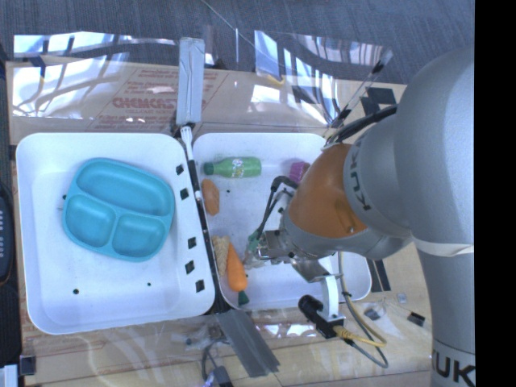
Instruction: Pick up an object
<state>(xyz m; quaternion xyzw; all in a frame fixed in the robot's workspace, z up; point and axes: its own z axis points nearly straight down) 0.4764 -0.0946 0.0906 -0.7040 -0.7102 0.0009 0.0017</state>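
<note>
My pincer (256,252) hangs low over the right bin (322,147), and I cannot tell how it stands. It sits just right of the carrot (235,271), which lies near that bin's front left corner, orange, with its dark green stub pointing to the front edge. I cannot tell whether I touch the carrot. Pressed against the carrot's left side is a pale, rough block (220,255), close to the wall between the bins.

Behind my pincer, my orange band (322,200) and grey arm (427,160) cover much of the right bin's right half.

Farther back along the same dividing wall lies a small orange piece (210,197), well apart from the carrot. Behind that, near the right bin's back wall, a green bottle (234,167) lies on its side, its white cap to the left. To the bottle's right, a purple thing (298,170) peeks out at the edge of my band; I cannot say what it is.

Left of the right bin, the left bin (40,297) holds a blue tray (118,209) with three compartments, lying flat in its middle.
</note>
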